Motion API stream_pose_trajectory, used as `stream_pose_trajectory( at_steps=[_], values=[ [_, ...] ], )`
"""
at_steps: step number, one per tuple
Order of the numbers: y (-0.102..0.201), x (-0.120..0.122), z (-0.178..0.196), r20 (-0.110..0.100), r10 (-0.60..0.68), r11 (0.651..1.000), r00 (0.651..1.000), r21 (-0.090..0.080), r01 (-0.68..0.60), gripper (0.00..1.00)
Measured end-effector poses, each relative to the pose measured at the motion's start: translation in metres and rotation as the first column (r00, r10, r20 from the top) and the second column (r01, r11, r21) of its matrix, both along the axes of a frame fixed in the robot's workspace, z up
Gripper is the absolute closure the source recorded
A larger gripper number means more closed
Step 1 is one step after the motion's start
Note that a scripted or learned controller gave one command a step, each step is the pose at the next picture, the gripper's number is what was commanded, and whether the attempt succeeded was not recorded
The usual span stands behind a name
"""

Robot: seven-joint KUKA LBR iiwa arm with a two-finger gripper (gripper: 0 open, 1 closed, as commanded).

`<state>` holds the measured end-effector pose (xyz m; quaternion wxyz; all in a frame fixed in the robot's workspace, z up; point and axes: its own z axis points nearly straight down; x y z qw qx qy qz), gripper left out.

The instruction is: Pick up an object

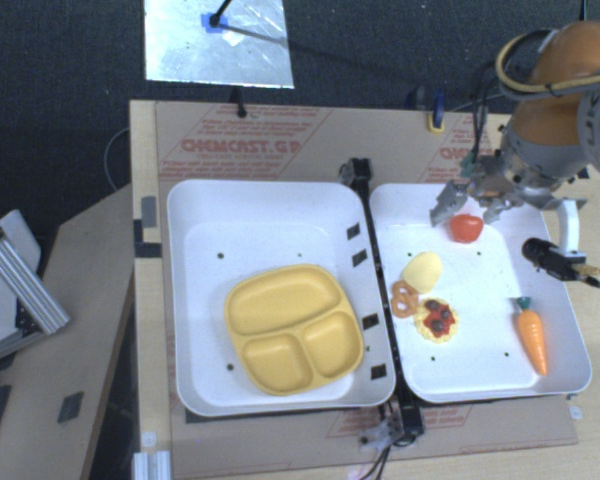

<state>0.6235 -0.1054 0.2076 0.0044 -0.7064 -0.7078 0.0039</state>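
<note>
My gripper (470,208) hangs over the far part of the right bin (570,368), its fingers (447,208) spread on either side of a red tomato (466,228) that lies just below them. The tomato rests on the bin floor, and the fingers stand above it rather than around it. Nearer the middle of the same bin lie a pale yellow lemon-like piece (422,269), a pretzel (404,299) and a small pizza piece (438,319). An orange carrot (532,339) lies at the right side.
The left bin (195,268) holds a yellow divided tray (292,328). A black divider (375,268) runs between the bins. A black cylinder part (550,256) of the arm sticks out over the right bin's edge. A shiny plate (216,28) lies behind the bench.
</note>
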Motion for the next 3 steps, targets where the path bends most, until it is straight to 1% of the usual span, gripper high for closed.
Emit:
stream_pose_trajectory(
  at_steps=[1,3],
  values=[
    [0.000,0.003,0.008,0.013,0.002,1.000,1.000,-0.001,-0.002,0.00],
    [0.007,0.002,-0.114,0.011,0.001,1.000,1.000,-0.001,-0.001,0.00]
  ],
)
